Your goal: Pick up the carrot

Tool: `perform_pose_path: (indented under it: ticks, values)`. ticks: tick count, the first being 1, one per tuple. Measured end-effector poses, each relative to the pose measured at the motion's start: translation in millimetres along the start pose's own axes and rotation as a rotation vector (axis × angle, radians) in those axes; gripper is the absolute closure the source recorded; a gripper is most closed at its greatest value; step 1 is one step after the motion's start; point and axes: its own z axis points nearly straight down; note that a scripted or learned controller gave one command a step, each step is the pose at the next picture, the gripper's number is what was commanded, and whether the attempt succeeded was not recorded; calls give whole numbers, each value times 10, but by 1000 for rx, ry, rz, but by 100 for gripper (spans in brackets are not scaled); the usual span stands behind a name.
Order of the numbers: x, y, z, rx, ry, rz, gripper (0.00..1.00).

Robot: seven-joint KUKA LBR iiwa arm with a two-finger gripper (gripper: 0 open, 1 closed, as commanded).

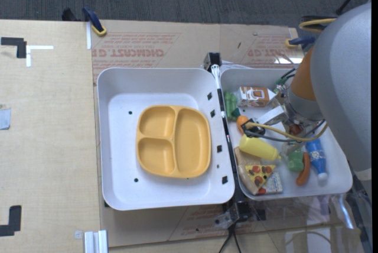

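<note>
Camera view puts the carrot (241,123) in the right bin (269,73), close against that bin's left wall. It is a short orange piece, with a green piece (230,105) just above it that may be its top or a separate toy; I cannot tell which. Part of the carrot is covered by robot hardware reaching across it, so only its left end reads clearly.

Just below it lies a yellow item (258,148), and under that a pizza slice (260,176). A brown and white carton (255,95) sits above and to the right. Being crowded on several sides and pressed to the wall, the carrot probably leaves little room for a grasp, and a nearby toy could be caught instead.

The gripper (290,126) hangs low over the middle of the right bin, to the right of the carrot and near it. I judge this a descent or an approach rather than a lift, since nothing shows held. Whether the gripper is open or closed cannot be told, because the wrist and cables hide its tip. The arm (345,86) reaches in from the right, covering much of that side.

Further right lie a red-orange sausage (303,170) and a blue bottle (316,158); the sausage's colour could be confused with the target. The left bin (118,127) holds a yellow plate (195,139), well apart from the work.
</note>
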Motion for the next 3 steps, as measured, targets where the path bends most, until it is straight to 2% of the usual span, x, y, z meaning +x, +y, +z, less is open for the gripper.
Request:
perform_pose_path:
  ticks: [1, 2, 3]
  values:
    - [-453, -600, -992, 0, -1, -101, 0]
    - [-280, -871, -988, 0, -2, -36, 0]
    - [-288, -1052, -990, 1, -2, 55, 0]
